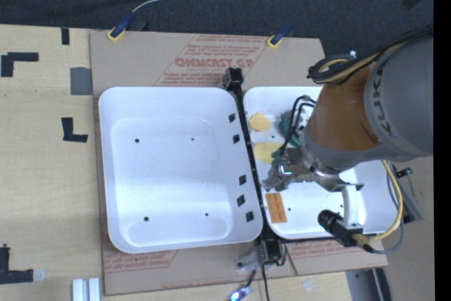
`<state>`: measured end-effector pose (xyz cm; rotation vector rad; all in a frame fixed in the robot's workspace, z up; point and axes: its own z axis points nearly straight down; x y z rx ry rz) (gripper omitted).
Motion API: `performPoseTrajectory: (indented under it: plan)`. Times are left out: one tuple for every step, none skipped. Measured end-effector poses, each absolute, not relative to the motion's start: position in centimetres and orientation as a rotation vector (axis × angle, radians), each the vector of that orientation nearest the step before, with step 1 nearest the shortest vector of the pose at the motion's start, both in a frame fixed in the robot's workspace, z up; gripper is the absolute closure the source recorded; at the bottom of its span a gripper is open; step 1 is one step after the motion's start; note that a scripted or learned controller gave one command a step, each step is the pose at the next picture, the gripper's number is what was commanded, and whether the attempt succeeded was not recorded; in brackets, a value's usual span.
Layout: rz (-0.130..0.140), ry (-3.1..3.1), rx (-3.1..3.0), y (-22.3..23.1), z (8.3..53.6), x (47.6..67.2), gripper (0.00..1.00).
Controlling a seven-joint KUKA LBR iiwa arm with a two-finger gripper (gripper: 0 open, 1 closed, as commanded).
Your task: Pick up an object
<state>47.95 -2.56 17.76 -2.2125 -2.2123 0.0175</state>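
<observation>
The arm reaches over the right bin (373, 211), and its claw (276, 178) hangs low near that bin's left wall; whether it is open or closed cannot be told. A pale yellow object (263, 151) lies just above the claw, a round yellow one (259, 122) farther up, and an orange block (275, 208) just below.

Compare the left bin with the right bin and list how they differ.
The left bin shows a bare white floor with small dark dots, while the right bin holds a yellow round piece, a pale yellow piece and an orange block. The left bin lies fully in sight; the right bin is largely covered by the arm reaching over it. Both are shallow, white and rest on the same cardboard sheet.
</observation>
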Motion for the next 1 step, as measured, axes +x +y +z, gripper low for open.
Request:
performPoseTrajectory:
  plan:
    - [0.000,-2.229,-2.207,5.50,18.35,48.26,1.00]
